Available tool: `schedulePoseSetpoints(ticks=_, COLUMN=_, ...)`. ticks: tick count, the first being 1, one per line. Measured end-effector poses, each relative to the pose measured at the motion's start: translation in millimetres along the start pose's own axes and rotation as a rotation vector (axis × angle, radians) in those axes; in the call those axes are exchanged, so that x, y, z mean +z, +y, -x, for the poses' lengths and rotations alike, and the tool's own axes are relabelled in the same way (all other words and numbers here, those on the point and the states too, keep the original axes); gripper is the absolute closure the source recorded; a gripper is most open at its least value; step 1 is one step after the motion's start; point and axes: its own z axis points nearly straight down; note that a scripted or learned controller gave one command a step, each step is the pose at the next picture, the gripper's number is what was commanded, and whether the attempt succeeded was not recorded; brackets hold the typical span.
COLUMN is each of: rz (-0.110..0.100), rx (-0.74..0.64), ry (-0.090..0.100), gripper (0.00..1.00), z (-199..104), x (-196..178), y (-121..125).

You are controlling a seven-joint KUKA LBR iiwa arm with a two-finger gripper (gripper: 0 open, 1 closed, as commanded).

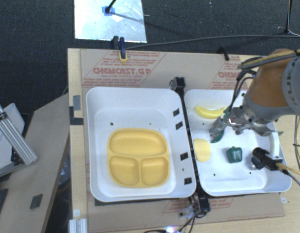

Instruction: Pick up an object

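Currently you have three candidates for the pick, all lying in the right bin [227, 179]. A yellow banana [209, 112] rests near the bin's far left corner, curved side toward you. A pale yellow rounded piece [202, 150] sits by the left wall, close to the divide between the bins. A small dark green object [233, 154] lies just right of that piece, nearer the middle of the floor. None of the three touches another.

The gripper [216, 134] is among them: below the banana's right end, above and between the pale piece and the green object. You cannot tell from this angle whether it is open or closed, nor whether it touches the bin floor. Nothing can be seen held in it. The arm [268, 84], with its orange band, reaches in from the right over the bin's far right part.

Next door, the left bin [99, 144] holds a yellow divided tray [138, 157], with one long compartment and two smaller ones. Both bins stand on a brown board printed in red [135, 71], and a blue and yellow clamp [120, 47] grips its far edge.
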Motion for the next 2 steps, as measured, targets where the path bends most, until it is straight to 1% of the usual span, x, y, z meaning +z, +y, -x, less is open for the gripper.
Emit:
schedulePoseSetpoints(ticks=1, rz=-0.002, rx=-0.001, ry=0.001, gripper=0.0, z=-4.1, x=61.2, y=-5.3)
schedulePoseSetpoints(ticks=2, rz=0.011, rx=0.001, ry=0.0, gripper=0.0, z=-4.1, x=65.1, y=-1.9)
